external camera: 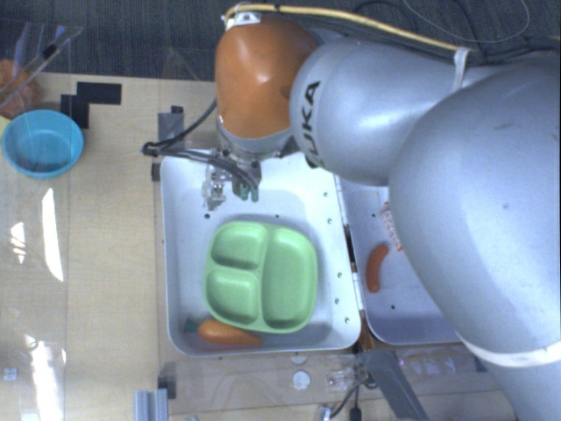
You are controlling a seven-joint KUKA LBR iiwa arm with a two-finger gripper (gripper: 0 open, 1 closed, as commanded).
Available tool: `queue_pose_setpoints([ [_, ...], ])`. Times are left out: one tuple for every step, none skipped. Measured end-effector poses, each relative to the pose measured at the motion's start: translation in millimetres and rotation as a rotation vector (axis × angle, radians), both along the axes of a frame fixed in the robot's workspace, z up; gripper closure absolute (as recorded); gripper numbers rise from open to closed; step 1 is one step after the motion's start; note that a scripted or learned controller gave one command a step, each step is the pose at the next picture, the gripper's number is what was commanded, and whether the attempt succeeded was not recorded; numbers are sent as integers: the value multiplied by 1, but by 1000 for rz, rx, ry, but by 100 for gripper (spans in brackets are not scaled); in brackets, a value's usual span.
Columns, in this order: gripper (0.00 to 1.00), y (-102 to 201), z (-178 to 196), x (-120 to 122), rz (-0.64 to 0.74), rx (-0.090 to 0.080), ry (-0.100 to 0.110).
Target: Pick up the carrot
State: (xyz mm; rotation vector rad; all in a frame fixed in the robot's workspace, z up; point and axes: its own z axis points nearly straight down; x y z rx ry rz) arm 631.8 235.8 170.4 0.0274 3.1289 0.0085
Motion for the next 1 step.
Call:
queue_pose_setpoints([
  [100, 0, -3, 31, -225, 2, 1],
])
